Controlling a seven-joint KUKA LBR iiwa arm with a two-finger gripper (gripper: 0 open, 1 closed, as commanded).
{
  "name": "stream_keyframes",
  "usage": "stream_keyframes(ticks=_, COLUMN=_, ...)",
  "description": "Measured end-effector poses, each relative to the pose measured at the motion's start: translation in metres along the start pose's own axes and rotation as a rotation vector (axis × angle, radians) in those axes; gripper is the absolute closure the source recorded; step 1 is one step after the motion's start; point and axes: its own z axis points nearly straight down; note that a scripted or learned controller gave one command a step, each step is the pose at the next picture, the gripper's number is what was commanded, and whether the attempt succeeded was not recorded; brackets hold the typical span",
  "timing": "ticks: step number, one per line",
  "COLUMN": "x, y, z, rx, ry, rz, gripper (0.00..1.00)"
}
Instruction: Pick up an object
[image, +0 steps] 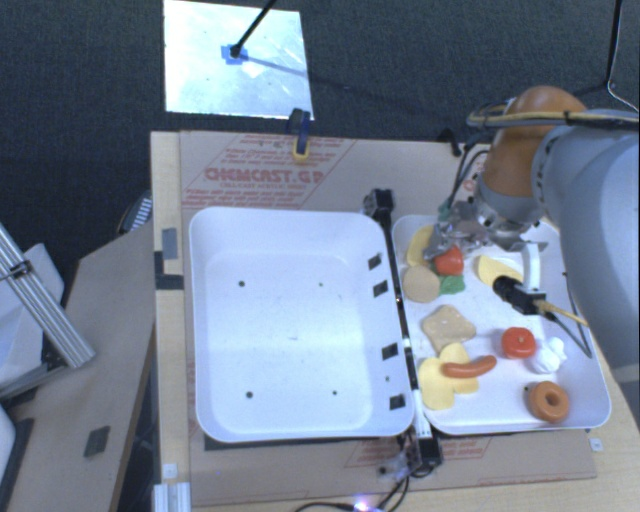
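My gripper (447, 243) hangs low over the back left part of the right bin (590, 405), at the end of the grey arm with its orange band (530, 135). Directly under it lies a small red toy fruit (450, 263) with a green piece (455, 284) beside it. The gripper's tip touches or nearly touches the red fruit; I cannot make out a grasp. A yellow slice (419, 243) and a tan round biscuit (421, 285) lie just left of the gripper.
The right bin also holds a pale yellow piece (497, 268), a bread slice (447, 326), a sausage (468, 367) on a yellow piece (437, 382), a red tomato (518, 342), a white item (549, 353) and a donut (547, 400). The left bin (290, 320) adjoins it.
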Motion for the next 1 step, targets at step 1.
stream_keyframes(ticks=1, x=0.0699, y=0.0025, z=-0.0950, rx=-0.009, ry=0.003, rz=-0.004, gripper=1.00)
